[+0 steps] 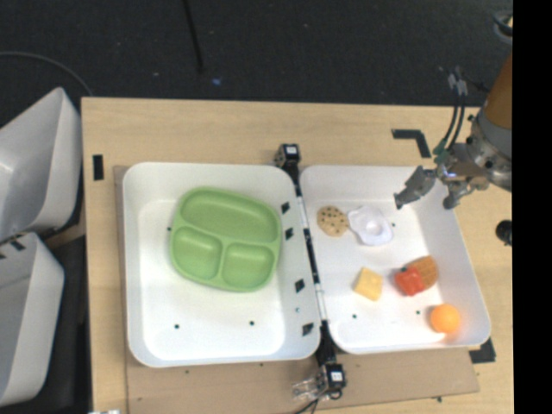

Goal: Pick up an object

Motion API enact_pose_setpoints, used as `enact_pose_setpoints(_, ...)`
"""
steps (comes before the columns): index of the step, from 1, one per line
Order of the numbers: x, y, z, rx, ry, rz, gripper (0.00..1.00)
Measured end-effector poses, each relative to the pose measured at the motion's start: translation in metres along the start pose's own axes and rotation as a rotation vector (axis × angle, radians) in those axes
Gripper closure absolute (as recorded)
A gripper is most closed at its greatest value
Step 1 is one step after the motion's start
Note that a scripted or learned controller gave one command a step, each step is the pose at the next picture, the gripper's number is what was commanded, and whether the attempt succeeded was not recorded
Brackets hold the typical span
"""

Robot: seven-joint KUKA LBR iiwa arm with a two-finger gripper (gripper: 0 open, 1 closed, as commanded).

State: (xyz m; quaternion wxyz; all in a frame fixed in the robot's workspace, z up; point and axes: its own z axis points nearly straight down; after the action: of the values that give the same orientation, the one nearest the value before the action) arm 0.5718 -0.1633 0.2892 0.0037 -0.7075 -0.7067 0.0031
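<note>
Gripper (435, 190) hangs wide open and holding nothing over the right bin's (470, 270) upper right edge, nearest pick a small white cup (371, 226) down-left of it, beside the cookie (332, 221), other items farther toward the camera.

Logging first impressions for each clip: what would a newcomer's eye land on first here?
The pale green divided plastic plate lies alone in the left white bin. The right white bin holds small food items, including a round orange fruit at its near right corner. The open gripper hovers over its far right side.
</note>
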Motion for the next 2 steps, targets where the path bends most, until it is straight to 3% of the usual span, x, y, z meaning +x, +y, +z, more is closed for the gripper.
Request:
enact_pose_setpoints(1,0.0,0.002,-0.006,-0.011,-0.001,-0.002,0.0)
enact_pose_setpoints(2,-0.005,0.01,0.051,-0.006,-0.002,-0.001,0.0)
